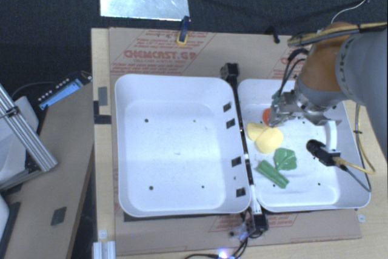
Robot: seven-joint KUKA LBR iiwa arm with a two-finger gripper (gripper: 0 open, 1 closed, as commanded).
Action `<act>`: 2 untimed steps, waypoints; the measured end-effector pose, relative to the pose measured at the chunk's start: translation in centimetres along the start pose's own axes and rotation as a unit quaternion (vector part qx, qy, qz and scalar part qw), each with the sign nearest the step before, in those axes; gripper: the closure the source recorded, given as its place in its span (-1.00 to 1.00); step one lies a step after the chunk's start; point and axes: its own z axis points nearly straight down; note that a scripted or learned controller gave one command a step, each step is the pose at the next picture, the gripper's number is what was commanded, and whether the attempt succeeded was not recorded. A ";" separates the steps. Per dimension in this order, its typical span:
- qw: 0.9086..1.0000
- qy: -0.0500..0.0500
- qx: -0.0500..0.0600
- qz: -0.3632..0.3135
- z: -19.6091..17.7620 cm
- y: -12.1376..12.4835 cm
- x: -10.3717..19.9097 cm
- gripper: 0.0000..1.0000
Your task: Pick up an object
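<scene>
Yellow object in right bin, just below claw, claw's state unclear

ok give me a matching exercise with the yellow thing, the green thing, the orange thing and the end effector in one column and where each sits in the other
Column 1:
1. yellow object
2. green object
3. orange object
4. end effector

Column 2:
A. right bin, nearest the front edge of the four
B. just above the orange piece, at the arm's tip
C. right bin, by the divider, between the orange and green pieces
D. right bin, partly hidden under the arm's tip

Pairs: 1-C, 2-A, 3-D, 4-B
</scene>
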 end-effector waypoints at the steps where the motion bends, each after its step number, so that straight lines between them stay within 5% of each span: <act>1: 1.000 0.000 0.001 0.003 -7.6 -12.0 1.6 1.00; 2: 1.000 0.000 0.001 0.001 -7.2 -11.7 1.6 -1.00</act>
